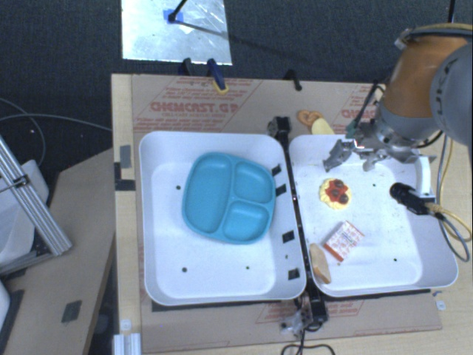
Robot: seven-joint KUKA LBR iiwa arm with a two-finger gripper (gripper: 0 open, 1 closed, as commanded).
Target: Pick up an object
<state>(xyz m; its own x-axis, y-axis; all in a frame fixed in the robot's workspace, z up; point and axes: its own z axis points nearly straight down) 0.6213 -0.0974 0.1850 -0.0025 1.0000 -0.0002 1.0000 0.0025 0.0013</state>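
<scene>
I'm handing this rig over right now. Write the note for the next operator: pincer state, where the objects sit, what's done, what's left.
Pincer: open, nothing between its fingers, over the far part of the right bin.
Right bin: yellow tart with red topping just below the pincer in the view; red-and-white packet nearer the camera; tan bun against the left wall.
Left bin: blue divided plate.
Done: nothing picked up yet.
Left: lower onto one object, close, lift. The tart looks like the nearest candidate.

End effector [352, 160] spread; arm [425, 72] bent.
</scene>
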